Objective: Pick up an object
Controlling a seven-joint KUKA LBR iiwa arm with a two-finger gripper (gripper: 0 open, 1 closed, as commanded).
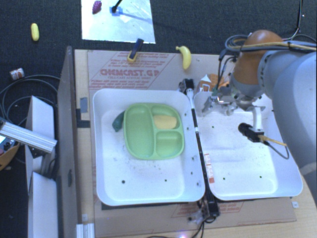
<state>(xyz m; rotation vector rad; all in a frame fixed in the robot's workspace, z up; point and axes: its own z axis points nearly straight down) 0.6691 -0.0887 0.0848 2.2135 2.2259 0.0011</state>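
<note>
Dark carpet surrounds the bench (148,66). The tool (214,104) hovers at the right bin's (247,182) far-left corner, grip unreadable; nothing visibly lifted yet.

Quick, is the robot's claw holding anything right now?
Gripper: cannot be told; it sits low over the back left corner of the right bin, with nothing seen in it.
</note>
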